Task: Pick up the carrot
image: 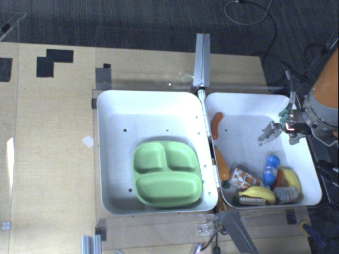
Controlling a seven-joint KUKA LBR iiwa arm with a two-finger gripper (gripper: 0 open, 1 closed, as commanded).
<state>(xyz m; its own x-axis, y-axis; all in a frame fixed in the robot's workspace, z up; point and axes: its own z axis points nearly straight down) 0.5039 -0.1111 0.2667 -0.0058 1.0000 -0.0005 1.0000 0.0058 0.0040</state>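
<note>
A grey two-finger end effector (270,133) is seen hovering over the right-hand shallow white plastic bin (249,106), reached in from the right on a grey arm w/ an orange band (327,83). The fingers are seen spread apart, released, w/ nothing between them and nothing touched; bare bin floor is seen beneath.

The long orange tapered carrot (222,165) is found lying against the left wall of the same bin, toward the near end, well apart from the end effector. A reddish-orange sausage-shaped item (216,125) is seen farther up that same wall.

Along the bin's near edge, a brown-and-white patterned carton (244,179), a yellow banana (256,194), a small blue plastic bottle (271,169), a second yellow rounded fruit (291,179) and a grey crumpled item (286,195) are seen clustered close together.

In the left-hand white bin (114,142), a green three-compartment plastic tray (167,173) is seen toward the near side. Both bins are carried side by side on a pale wooden surface (47,142).
</note>
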